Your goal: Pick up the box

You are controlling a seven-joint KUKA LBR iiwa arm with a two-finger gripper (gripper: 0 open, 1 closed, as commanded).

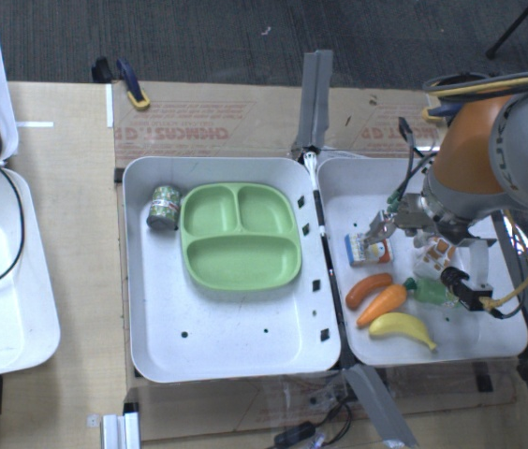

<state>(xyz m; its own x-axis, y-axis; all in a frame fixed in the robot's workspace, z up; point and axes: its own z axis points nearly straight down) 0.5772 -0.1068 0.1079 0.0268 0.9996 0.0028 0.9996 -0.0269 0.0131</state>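
Currently I read the box [368,249] in the right bin [339,279], centre-right of frame, just above the two carrots [374,299]. My pincer [377,237] hangs directly over its upper right corner. Finger spacing: I cannot tell, nor confirm any hold. The box lies immediately below-left of the pincer.

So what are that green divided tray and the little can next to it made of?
The green tray looks like moulded plastic with a matte finish: even colour, rounded rims, soft sheen. The can seems to be metal with a printed paper label, though it is too small to be sure; it could be a plastic toy.
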